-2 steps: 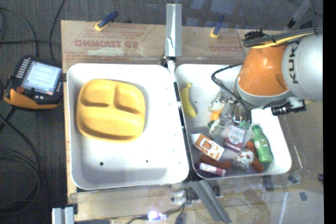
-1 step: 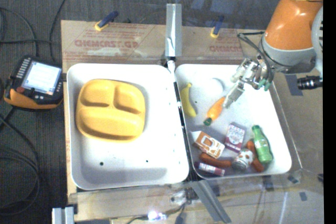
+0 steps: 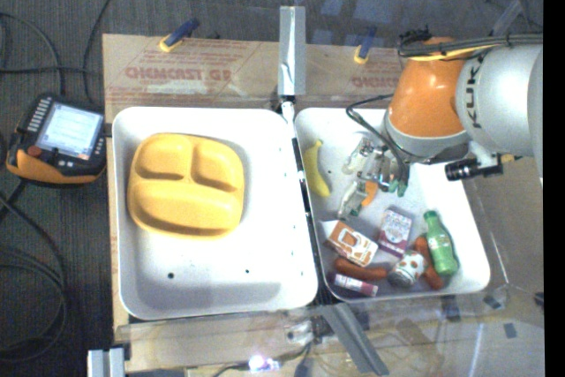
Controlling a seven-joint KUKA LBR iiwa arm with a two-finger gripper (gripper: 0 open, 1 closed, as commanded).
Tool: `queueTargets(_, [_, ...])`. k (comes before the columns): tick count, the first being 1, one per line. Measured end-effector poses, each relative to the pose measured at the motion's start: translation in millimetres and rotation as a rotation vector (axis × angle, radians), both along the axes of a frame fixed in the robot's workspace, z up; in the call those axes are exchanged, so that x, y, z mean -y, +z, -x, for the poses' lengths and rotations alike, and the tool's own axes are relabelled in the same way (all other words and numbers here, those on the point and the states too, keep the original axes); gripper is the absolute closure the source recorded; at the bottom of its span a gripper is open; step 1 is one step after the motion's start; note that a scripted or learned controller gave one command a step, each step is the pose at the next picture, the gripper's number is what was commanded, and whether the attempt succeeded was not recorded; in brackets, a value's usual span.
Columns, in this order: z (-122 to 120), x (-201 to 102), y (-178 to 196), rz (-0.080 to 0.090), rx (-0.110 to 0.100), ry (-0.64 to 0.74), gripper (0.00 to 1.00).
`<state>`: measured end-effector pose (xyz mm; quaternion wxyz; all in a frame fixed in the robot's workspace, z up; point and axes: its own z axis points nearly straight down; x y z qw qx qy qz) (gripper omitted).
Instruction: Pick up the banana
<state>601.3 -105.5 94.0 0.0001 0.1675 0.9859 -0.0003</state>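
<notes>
The banana [image 3: 315, 169] is yellow and lies lengthwise in the right bin [image 3: 472, 225], close against its left wall near the back. My gripper [image 3: 361, 181] hangs below the orange wrist band over the middle of that bin. It is a short way to the right of the banana and apart from it. A small orange item [image 3: 372, 187] shows right at the gripper; whether it is held is unclear.
The right bin's front holds an orange-and-white box [image 3: 351, 243], a purple packet [image 3: 395, 228], a green bottle [image 3: 440, 243], a small can [image 3: 406, 269] and sausages [image 3: 362, 271]. A yellow compartment tray [image 3: 187, 184] lies in the left bin [image 3: 212, 278]. A teach pendant [image 3: 57, 139] sits far left.
</notes>
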Motion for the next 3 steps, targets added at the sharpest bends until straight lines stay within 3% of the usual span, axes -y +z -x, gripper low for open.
queueTargets(1, [98, 75, 1, 0.008, 0.028, -0.059, 0.0])
queueTargets(2, [101, 70, 2, 0.013, 0.049, 0.092, 0.0])
queueTargets(3, [37, -4, -3, 0.007, 0.02, -0.057, 0.0])
